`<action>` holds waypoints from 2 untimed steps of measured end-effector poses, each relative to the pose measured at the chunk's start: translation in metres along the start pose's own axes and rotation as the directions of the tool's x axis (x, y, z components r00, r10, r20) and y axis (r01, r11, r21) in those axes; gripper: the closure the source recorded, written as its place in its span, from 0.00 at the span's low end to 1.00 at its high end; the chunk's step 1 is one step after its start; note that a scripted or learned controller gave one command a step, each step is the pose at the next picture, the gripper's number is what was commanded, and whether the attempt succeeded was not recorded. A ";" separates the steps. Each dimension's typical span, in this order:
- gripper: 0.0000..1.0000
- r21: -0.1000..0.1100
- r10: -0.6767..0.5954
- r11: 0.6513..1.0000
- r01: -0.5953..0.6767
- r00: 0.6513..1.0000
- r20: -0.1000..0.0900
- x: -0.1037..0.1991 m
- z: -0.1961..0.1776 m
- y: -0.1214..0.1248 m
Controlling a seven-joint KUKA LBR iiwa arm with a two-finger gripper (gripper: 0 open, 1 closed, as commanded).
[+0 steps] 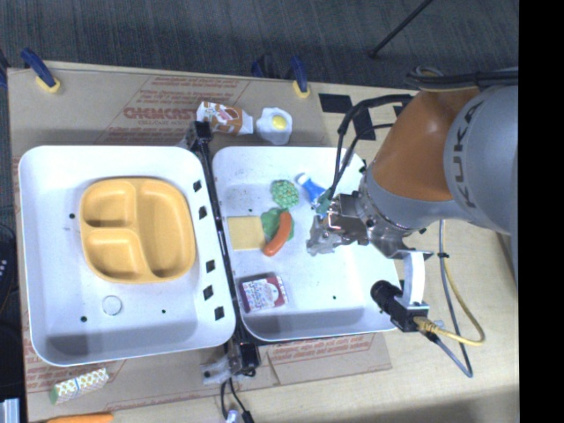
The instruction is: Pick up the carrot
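Carrot (278,233) lies just left of the gripper (324,232); jaw state I cannot tell. One carrot, two bins (53,236)

"kuka" on the grey arm (467,161); "chemcast" on the cardboard (159,104).

My arm (480,161): bulky grey shell, wide orange band (432,144) above the wrist, dark lettering on the grey. My claw (328,233): small, bare metal with dark hardware. Black cables loop off the wrist; a yellow cable (458,337) trails from a black fitting below.
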State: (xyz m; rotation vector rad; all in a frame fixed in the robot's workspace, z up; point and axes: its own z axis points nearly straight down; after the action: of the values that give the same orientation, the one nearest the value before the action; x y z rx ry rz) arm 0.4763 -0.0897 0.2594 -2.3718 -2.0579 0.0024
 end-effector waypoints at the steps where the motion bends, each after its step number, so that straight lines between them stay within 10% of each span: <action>1: 1.00 0.002 0.130 0.991 -0.130 0.991 -0.001 -0.025 0.168 0.031; 2: 1.00 0.000 0.108 0.994 -0.108 0.994 -0.001 0.010 0.012 0.081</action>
State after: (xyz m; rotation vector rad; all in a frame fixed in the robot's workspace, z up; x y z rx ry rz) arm 0.5580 -0.0910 0.2467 -2.4792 -1.9263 0.0011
